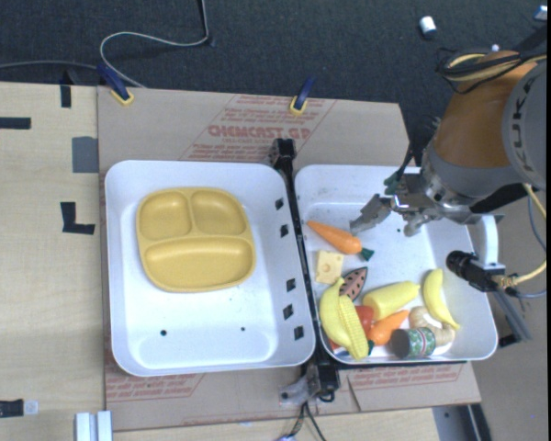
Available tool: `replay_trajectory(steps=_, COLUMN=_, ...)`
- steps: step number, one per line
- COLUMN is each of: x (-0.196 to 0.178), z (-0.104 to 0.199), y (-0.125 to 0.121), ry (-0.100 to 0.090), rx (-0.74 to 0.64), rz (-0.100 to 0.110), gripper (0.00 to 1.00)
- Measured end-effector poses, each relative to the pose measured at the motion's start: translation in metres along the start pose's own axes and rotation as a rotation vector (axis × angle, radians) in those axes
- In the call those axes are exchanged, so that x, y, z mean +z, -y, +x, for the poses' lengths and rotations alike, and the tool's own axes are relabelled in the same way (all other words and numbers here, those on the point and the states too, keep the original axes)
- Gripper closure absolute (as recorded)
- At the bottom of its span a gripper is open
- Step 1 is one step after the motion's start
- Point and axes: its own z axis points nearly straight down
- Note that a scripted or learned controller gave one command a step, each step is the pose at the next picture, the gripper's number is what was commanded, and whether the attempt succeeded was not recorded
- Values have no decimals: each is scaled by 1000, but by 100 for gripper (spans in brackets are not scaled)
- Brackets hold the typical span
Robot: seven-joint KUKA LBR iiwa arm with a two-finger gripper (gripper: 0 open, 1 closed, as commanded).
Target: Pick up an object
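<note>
Camera view: hand (392, 217) hovers above right bin (482, 343), fingers spread, near carrot (334, 237).

Directly under and behind the gripper (392, 217), the right bin's (386, 180) floor lies bare. Just ahead of its fingertips the carrot (334, 237) blocks the way; beyond it, toward the near wall, cheese (329, 266), corn (342, 318) and bananas (438, 297) crowd together, leaving no gaps.

A wooden bench (37, 274) bears cardboard (248, 127) under two white bins (119, 246).
</note>
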Motion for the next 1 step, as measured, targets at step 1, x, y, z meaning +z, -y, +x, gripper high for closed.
replay_trajectory(steps=1, x=128, z=-7, y=-38, ry=1, rx=0, rz=-4, gripper=0)
